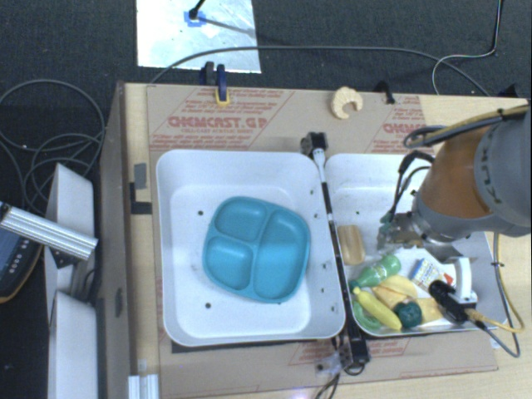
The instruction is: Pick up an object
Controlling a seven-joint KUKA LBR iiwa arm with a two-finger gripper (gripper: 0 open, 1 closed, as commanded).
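My gripper (393, 232) hangs low over the middle of the right bin (366, 177), under the grey wrist and orange band. Just left of it lies a tan wooden block (351, 243). Below it sits a cluster of things in the bin's near part: a green bottle-like piece (379, 269), a yellow banana (374, 307), another yellow piece (401, 287), a teal round thing (408, 313) and a white, blue and red tube (424, 270). Nothing shows in the gripper's grasp.
The left bin (187, 181) holds a blue divided plate (256, 248). A pale curled object (346, 102) lies on the bench behind the bins. A black divider clip (316, 145) sits between the bins at the far rim.
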